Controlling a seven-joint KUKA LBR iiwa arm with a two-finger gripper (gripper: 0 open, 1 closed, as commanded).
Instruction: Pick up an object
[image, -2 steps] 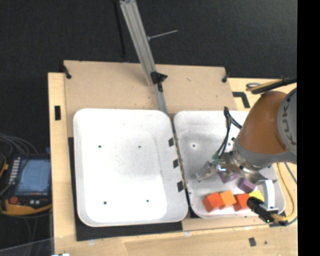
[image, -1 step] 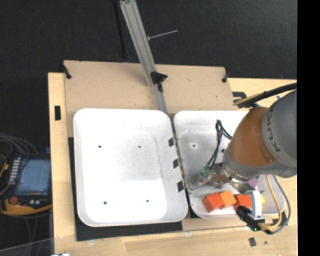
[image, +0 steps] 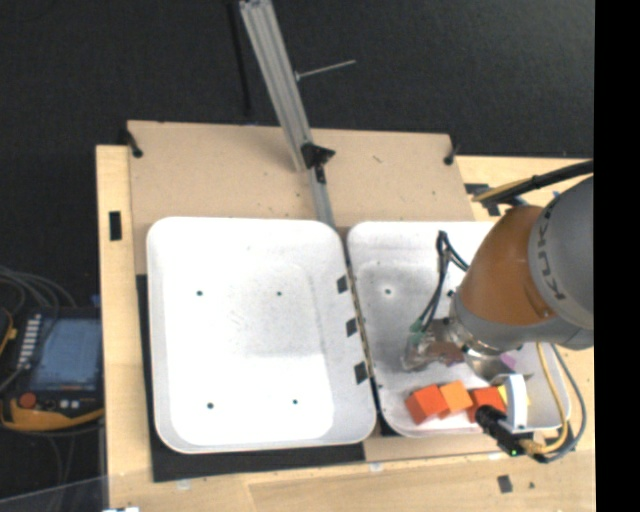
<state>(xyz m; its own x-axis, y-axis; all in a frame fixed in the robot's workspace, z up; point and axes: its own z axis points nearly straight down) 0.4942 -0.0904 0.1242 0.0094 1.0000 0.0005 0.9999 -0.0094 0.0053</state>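
Observation:
My gripper (image: 425, 352) hangs low over the right bin (image: 392, 262), near the middle of its floor, with the grey and orange arm covering most of that bin from the right. Just in front of it, near the bin's front wall, lies an orange block (image: 428, 402) with a lighter orange piece (image: 458, 397) and another orange piece (image: 488, 397) beside it. A small pink bit (image: 511, 356) peeks out beside the wrist. Nothing shows between my gripper's tips from this angle.
The left bin (image: 240, 330) stands beside the right one, parted by a ridge with black clips (image: 352, 325). A metal rail (image: 285, 95) slants in from the top to the bins' back edge. A pendant with a screen (image: 60, 360) lies left of the bench.

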